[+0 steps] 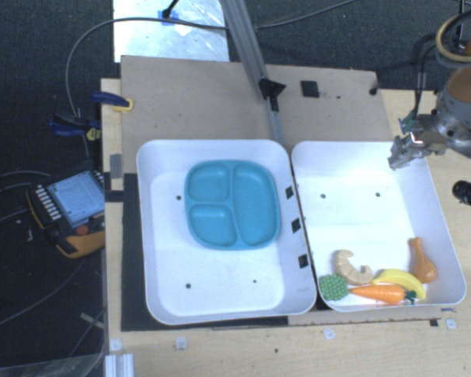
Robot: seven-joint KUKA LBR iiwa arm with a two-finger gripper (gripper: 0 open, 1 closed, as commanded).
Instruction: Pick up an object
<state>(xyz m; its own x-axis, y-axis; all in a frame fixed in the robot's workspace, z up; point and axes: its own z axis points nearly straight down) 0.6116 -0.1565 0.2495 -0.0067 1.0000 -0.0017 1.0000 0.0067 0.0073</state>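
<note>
Toy foods lie bunched in the right bin's (361, 171) near corner: a green broccoli piece (334, 287), a tan curled piece (350, 266), a yellow banana (400, 277), an orange carrot (379, 293) and a brown drumstick (422, 260). My gripper (403, 151) hangs over the far right edge of that bin, well away from the food. Nothing shows beneath it.
The left bin (165, 289) holds a blue divided plate (232, 203). A grey pole (247, 38) slants down to the gap between the bins. Clamps (110, 100) and a handheld device (69, 203) lie off the bench at the left.
</note>
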